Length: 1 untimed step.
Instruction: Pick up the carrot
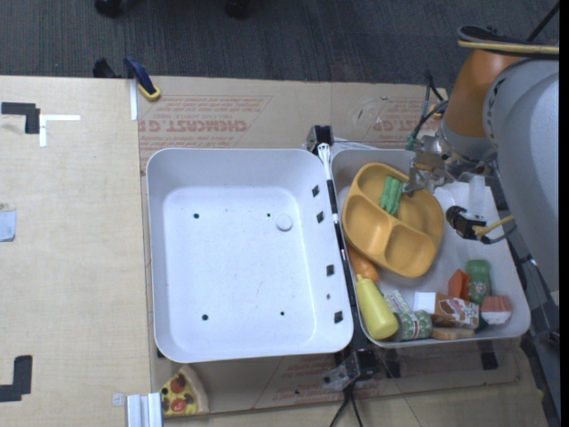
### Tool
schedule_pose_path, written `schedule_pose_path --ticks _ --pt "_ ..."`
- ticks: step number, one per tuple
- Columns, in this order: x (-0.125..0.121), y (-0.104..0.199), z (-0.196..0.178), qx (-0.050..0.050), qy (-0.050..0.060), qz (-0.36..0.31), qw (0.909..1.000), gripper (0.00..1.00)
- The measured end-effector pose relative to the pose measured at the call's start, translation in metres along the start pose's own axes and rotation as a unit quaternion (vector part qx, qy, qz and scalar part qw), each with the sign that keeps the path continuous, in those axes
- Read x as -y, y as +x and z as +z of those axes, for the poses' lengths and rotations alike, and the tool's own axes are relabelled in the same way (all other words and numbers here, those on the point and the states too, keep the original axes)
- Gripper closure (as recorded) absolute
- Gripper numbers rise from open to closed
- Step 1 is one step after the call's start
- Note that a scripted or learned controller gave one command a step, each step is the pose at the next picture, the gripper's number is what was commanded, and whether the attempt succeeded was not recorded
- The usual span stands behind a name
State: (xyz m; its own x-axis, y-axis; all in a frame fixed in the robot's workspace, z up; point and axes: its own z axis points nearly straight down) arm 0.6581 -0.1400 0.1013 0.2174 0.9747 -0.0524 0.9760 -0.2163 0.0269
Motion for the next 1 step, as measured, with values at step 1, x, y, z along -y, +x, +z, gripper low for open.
schedule_pose_path --ticks 1 --pt "0.0158 -0.0037 -0.0444 0.008 0.01 0.114 0.9934 1.0"
